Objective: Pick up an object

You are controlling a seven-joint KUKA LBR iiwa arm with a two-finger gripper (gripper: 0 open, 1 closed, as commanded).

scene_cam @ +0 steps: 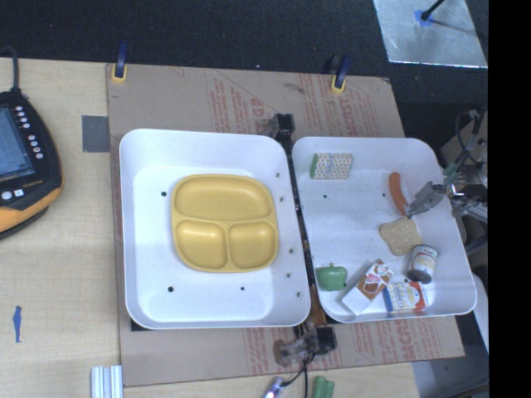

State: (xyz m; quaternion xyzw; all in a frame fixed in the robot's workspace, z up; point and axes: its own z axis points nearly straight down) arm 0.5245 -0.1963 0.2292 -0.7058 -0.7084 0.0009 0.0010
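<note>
From the overhead camera, you saw the gripper [425, 199] at the right bin's [365, 152] right edge, its fingers apart and holding nothing. Just left of it lay the hot dog [397, 191], with the cracker [401, 235] below it. Nearer the front edge stood the small can [421, 264], the two cartons [383, 288] and the green pepper [331, 277]. The left bin [149, 160] held a yellow divided plate [224, 221].

Yellow divided plate [224, 222] in white left bin [141, 297]; orange sausage [398, 192], green pepper [331, 277], tan toast [401, 235] in white right bin [365, 152]
</note>
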